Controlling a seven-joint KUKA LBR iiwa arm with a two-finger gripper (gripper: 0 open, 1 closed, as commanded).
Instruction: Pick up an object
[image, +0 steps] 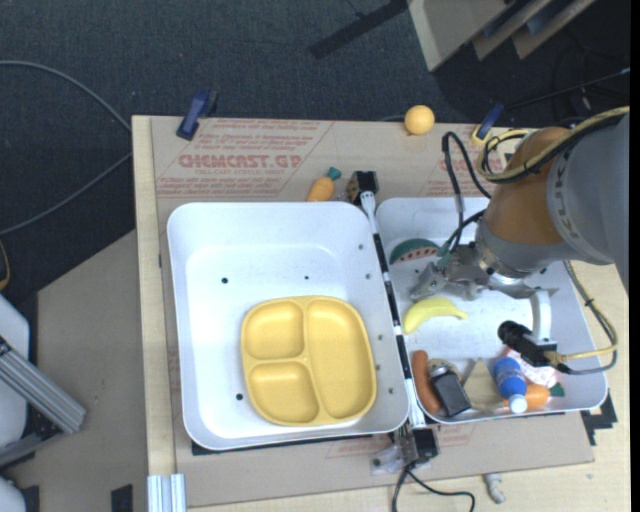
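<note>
Banana (432, 314): yellow, curved, lying flat in the right bin (470, 338) near its left wall, about midway along.
Gripper (448, 283): low over the right bin, just above the banana's upper edge; contact with the banana unclear; how wide it stands cannot be told from this angle.
Round green-and-white thing (410, 250): far left corner of the right bin, partly hidden by the gripper.
Red sausage (423, 378): near left corner of the right bin, lying along the left wall.
Dark grey block (453, 391): just beside the sausage, on its right, touching or nearly so.
Blue bottle (508, 382): near edge of the right bin, white cap pointing toward the front rim.
Orange piece (539, 396): right beside the bottle, against the front rim.
Left bin (270, 250): holds a yellow plate (308, 358) with three compartments, set toward the near right corner.
Orange ball (419, 119): on the bench behind the right bin, outside both bins.
</note>
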